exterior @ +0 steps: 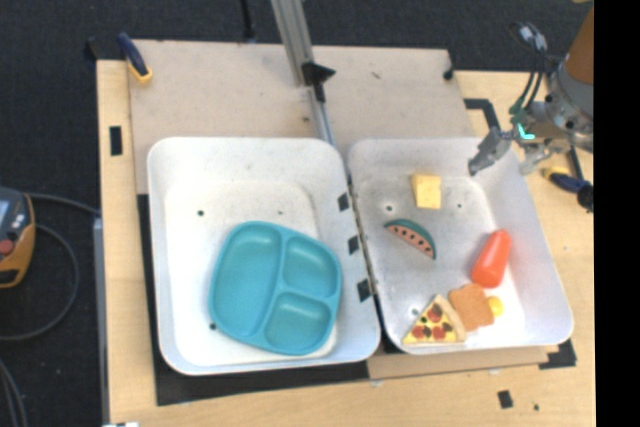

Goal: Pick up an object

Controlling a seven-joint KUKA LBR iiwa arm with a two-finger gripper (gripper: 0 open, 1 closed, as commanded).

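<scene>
Over the far right corner of the right bin [560, 315] I see my gripper [497, 151] hanging above the rim, its grey fingers [485, 155] pointing down and toward the bin floor. Nothing sits between them, but from this slant I cannot tell whether the jaws are spread or closed.

I take the watermelon slice [412, 238] as my landmark, lying near the middle of the right bin. The yellow cheese block [427, 190] sits just beyond it, toward the far wall, nearest to the gripper of all the pieces. To the right of the slice and a little nearer me lies the orange carrot-like piece [491, 258], tilted, with bare white floor between them. Nearer still, by the front wall, the pizza slice [435, 323] touches the brown bread piece [471, 306], which lies right below the carrot-like piece. The floor right of the cheese block, under the gripper, is open, and so is the strip left of the slice up to the dividing wall.

Far left of the slice, across the divider, the left bin [180, 175] holds a teal divided plate [274, 287] near its front. An aluminium post [285, 0] rises behind the bins, beyond the slice, and a blue-handled clamp [133, 56] sits at the board's far left corner.
</scene>
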